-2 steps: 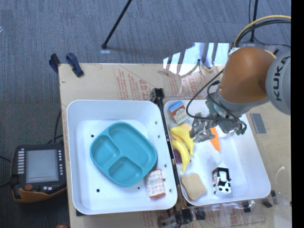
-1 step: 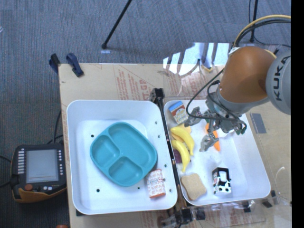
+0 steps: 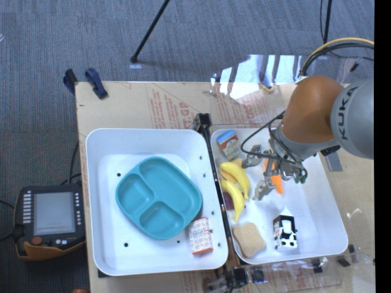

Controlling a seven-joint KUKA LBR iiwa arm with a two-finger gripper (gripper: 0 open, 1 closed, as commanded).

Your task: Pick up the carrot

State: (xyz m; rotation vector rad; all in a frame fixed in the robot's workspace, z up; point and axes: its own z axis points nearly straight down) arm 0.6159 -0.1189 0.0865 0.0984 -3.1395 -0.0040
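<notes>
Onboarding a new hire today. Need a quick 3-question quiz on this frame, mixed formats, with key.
1. True or false: the teal divided plate lies in the left bin.
2. Which thing lies nearest the gripper? A) carrot B) bread slice C) small carton in the left bin
3. Fill in: the bananas lie near the ____ wall of the right bin.

Key:
1. True.
2. A. The orange carrot shows right at the gripper, between its fingers.
3. Left, next to the divide between the bins.
</notes>
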